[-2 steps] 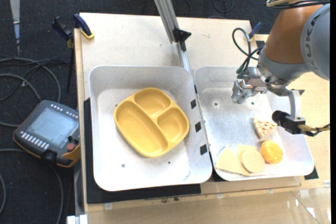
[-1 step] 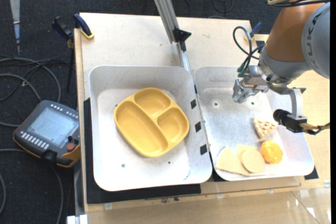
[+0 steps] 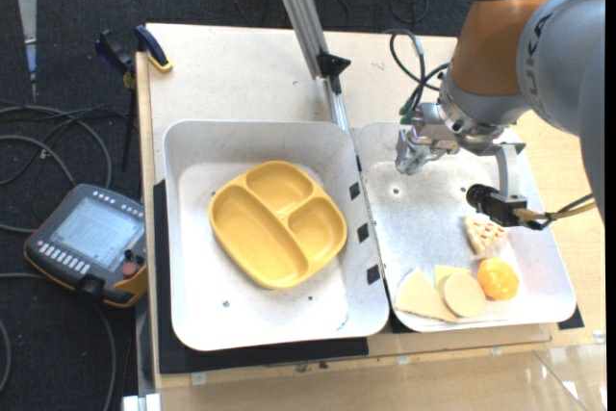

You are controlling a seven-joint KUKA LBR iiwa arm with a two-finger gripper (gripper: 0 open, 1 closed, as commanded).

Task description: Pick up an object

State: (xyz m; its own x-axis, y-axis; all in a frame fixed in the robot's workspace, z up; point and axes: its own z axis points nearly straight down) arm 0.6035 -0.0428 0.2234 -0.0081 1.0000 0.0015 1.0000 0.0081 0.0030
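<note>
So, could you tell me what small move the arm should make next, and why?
Probably shift the pincer toward the near end of the right bin. It hangs over bare floor at the far end, while the orange piece and pale slices lie clustered near the front edge.

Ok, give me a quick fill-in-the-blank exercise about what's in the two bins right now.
1. The yellow divided plate lies in the ____ bin as the camera sees it.
2. The plate has ____ compartments.
3. The orange ball sits near the right bin's ____ edge, beside the pale flat slices.
4. The gripper hangs over the ____ bin.

Missing words: left; three; front; right
</note>
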